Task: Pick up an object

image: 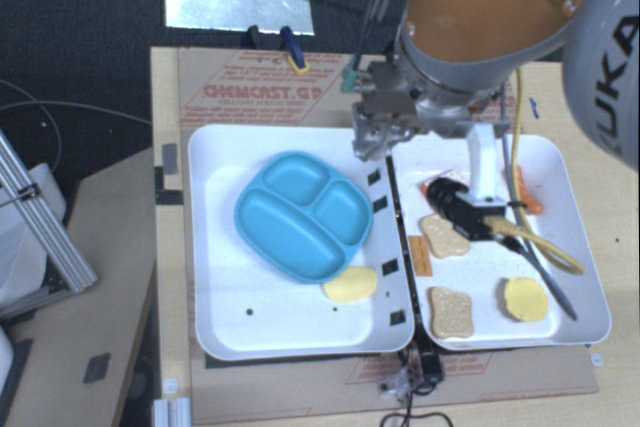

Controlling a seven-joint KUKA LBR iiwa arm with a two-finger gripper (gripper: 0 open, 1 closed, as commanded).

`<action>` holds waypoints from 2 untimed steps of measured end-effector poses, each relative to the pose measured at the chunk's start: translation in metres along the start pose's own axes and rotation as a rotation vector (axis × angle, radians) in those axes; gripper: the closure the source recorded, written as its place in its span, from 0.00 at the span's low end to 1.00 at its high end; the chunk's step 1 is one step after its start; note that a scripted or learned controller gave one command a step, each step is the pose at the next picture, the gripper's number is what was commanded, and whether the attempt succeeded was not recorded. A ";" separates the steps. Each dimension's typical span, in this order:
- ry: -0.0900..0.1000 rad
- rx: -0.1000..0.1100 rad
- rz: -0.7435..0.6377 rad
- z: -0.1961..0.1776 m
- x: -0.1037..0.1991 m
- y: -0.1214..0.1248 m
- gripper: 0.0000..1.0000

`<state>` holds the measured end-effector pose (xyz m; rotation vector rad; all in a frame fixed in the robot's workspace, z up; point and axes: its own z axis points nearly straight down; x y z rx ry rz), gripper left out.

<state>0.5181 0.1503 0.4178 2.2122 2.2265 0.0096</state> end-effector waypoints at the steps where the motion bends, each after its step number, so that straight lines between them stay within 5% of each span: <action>1: 0.000 0.001 0.003 -0.010 -0.002 -0.001 1.00; 2: 0.002 -0.003 0.001 -0.021 -0.002 0.000 1.00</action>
